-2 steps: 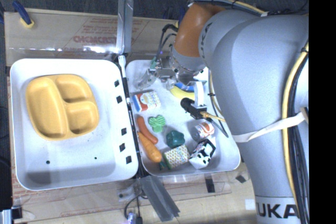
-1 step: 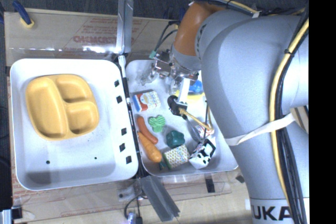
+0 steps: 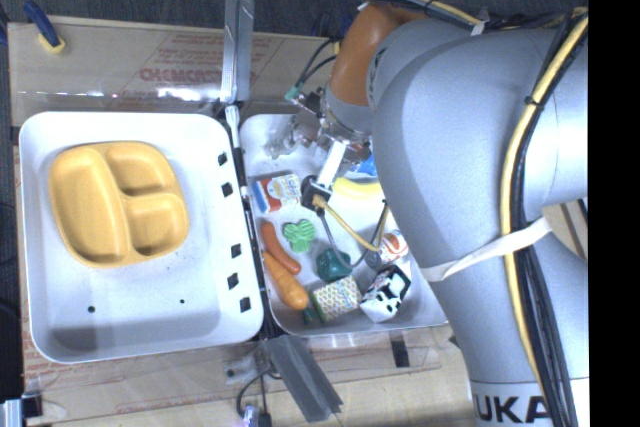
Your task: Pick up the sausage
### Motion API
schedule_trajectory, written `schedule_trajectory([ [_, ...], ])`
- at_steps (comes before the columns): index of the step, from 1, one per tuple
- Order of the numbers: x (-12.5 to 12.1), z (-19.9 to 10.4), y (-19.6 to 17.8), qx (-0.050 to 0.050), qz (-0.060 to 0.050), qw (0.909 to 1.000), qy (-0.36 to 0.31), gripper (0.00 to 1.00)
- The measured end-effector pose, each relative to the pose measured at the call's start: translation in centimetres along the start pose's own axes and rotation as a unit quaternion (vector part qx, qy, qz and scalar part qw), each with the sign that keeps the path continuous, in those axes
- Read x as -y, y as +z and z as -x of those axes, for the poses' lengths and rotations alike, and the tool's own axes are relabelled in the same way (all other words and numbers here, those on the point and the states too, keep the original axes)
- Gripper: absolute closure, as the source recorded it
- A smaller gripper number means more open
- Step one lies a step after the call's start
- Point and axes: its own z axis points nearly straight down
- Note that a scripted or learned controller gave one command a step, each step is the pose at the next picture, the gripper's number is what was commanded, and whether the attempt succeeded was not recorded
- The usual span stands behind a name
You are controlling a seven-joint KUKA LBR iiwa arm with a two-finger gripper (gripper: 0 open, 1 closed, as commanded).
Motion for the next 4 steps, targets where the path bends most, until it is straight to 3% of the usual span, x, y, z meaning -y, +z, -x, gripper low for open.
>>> schedule_trajectory([
  [1,4.6,4.2,0.2,0.002,-0.002,0.9957,0.093,0.0],
  [2,1.3,1.5,0.1,0.0,-0.001,0.9916,0.13,0.0],
  [3,-0.1,1.7,0.0,0.0,-0.001,0.9813,0.193,0.0],
  [4,0.4,0.7,0.1,0.001,-0.002,0.974,0.226,0.0],
])
